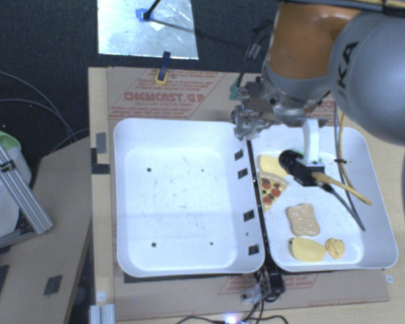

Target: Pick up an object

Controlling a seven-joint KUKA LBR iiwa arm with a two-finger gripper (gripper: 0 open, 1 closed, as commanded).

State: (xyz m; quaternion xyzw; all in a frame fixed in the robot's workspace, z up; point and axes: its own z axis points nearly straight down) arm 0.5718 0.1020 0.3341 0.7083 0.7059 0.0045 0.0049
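Because the gripper, whose grip cannot be told, hangs above the bins' shared rim, descending may strike it instead of the toy pizza slice.

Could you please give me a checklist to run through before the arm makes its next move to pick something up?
1. Objects to pick in the right bin: ok. The pizza slice, biscuit and yellow piece lie there.
2. Gripper above a target: not ok. It sits at the bin's far left corner, beyond the pizza slice.
3. Gripper ready to close on something: cannot tell.
4. Biscuit free of neighbours: ok. It lies apart from them.
5. Gripper's clearance from the bin's wall: cannot tell.
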